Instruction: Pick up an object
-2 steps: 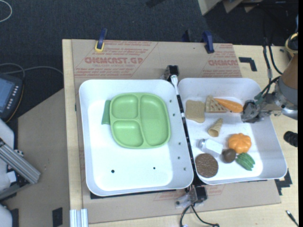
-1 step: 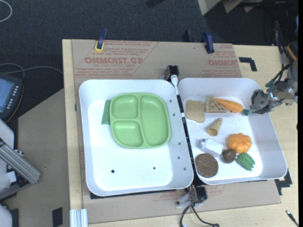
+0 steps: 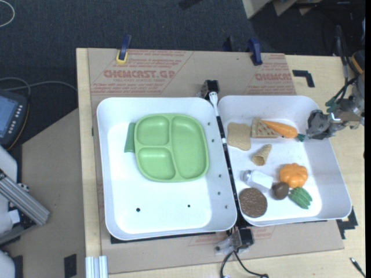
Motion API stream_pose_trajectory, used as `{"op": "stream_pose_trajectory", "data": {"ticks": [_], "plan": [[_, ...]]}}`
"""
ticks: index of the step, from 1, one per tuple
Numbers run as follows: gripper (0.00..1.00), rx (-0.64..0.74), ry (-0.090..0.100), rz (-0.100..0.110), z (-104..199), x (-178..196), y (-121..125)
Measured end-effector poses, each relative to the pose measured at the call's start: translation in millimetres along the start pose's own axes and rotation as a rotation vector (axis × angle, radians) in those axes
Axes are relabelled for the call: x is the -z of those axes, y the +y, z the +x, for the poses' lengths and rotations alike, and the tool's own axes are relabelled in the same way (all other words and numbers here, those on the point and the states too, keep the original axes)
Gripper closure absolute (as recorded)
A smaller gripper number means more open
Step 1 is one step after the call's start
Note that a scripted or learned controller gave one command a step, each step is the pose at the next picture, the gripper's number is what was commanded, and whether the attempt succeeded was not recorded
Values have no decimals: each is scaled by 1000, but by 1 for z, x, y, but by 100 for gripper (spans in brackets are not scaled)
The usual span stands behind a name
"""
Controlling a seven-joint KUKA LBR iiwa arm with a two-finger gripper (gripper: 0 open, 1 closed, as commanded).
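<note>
The right bin (image 3: 330,155) holds several toy foods: a tan bread slice (image 3: 238,136), a cracker wedge (image 3: 264,129), a carrot (image 3: 281,129), a cone (image 3: 261,153), an orange pumpkin (image 3: 293,175), a brown ball (image 3: 280,190), a green piece (image 3: 301,197), a white tube (image 3: 256,178) and a brown round patty (image 3: 253,202). My gripper (image 3: 317,124) hangs at the bin's right rim, just right of the carrot's tip, with nothing visibly between its fingers.
The left bin (image 3: 116,201) carries a green divided plate (image 3: 171,146) over a green cloth edge (image 3: 129,138). Clamps (image 3: 122,51) sit at the cardboard's far edge. A dark divider runs between the bins.
</note>
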State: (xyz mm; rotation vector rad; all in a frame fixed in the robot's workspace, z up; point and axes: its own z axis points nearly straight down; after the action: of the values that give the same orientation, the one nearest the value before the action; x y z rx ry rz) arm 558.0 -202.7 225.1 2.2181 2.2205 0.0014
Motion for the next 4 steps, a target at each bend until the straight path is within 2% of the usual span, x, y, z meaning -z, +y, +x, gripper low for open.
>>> {"op": "stream_pose_trajectory", "data": {"ticks": [1,2,3,4], "plan": [[100,5,3,1,53,10,7],[100,5,4,5,103,-1,13],[100,4,4,6,159,-10,5],[100,4,4,5,202,-7,1]]}}
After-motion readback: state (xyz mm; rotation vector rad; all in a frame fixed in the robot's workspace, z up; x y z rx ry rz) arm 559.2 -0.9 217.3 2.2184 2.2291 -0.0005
